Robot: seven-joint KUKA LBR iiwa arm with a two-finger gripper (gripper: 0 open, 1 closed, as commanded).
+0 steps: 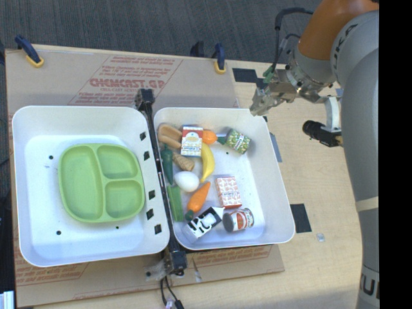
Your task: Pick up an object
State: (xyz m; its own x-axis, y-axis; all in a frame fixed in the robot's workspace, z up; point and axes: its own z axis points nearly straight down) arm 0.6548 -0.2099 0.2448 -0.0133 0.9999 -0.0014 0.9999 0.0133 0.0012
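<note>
Round red can (239,220), curved yellow banana (208,161), smooth white egg (187,181).

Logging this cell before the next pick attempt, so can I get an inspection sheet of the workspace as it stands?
Surface: bench bearing cardboard, held by clamps; two white bins side by side.
Job's things: right bin holds a banana, egg, carrot, two cans, two small cartons and other toy foods, crowded toward its left side.
Clutter: green divided plate in the left bin.
Grippers: tool hangs above the right bin's far right corner, nothing seen in it.
Cables: black hose at the wrist; wires at the bins' near edge.
Surroundings: dark carpet beyond the bench.
</note>
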